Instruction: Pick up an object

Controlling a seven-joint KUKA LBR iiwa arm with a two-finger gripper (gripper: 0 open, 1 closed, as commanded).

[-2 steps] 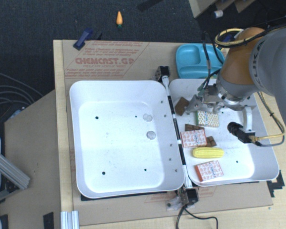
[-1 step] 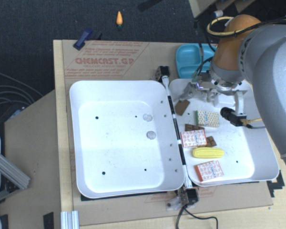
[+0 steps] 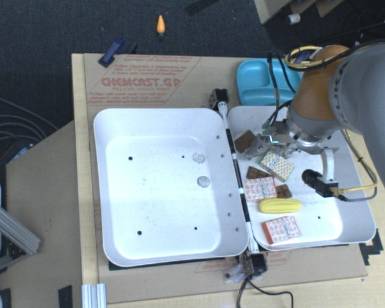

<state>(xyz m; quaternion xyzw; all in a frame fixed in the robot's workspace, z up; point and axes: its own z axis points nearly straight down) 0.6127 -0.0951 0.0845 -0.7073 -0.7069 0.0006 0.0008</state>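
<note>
Pincer (image 3: 274,147) hangs low over checkered tan waffle-like block (image 3: 281,166), lined up to grab; grip unclear, cannot tell.

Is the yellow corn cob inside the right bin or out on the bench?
Inside. The corn cob lies flat on the right bin floor, between two patterned packets, within the white rim.

All the things lie in the right bin (image 3: 353,226). A yellow corn cob (image 3: 280,205) lies flat on its side near the middle. Just below it sits a red and white patterned packet (image 3: 282,229). Another one like it (image 3: 260,188) lies just above the corn. A checkered pad (image 3: 278,166) lies tilted higher up. Small brown blocks (image 3: 245,140) lie near the bin's left wall.
</note>
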